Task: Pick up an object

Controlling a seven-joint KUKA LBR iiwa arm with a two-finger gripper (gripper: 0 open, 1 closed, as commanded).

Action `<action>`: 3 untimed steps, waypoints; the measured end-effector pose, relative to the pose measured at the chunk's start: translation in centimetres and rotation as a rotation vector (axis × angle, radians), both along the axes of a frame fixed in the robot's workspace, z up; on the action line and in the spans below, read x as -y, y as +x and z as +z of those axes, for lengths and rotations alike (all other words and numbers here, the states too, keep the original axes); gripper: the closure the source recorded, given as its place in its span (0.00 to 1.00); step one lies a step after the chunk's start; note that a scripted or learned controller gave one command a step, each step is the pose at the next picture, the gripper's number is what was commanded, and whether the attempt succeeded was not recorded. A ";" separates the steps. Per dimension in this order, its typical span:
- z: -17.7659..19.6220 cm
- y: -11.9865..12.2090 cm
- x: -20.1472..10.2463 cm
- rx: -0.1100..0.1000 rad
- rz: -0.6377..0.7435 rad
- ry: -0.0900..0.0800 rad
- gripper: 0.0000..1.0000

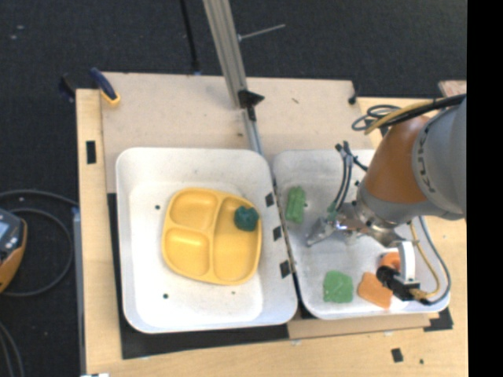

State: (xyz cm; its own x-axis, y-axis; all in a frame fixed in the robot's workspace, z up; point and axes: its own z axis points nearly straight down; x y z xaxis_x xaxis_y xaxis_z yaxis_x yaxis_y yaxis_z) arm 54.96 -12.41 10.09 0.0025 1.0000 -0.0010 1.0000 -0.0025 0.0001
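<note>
Three loose pieces lying in the right bin (314, 162): green block (295, 204) beside the divider, green lump (338, 287) and orange wedge (374, 290) nearer its front wall. Hovering mid-bin, gripper (324, 232) state impossible to tell. Possibly closing on bare floor, with nothing directly beneath.

Glossy yellow plastic tray (211, 246); matt white bins (141, 210); bare wood bench (173, 112)

Arm (416, 163) in from the right, orange band up top, wrist angled down-left; gripper (321, 232) low (nothing visible between the tips).
</note>
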 end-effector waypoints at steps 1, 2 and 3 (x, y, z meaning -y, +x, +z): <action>1.3 0.2 0.0 0.006 -0.003 0.002 1.00; 7.7 0.2 0.2 0.008 0.005 -0.001 1.00; 10.7 0.3 0.3 0.005 0.006 -0.001 1.00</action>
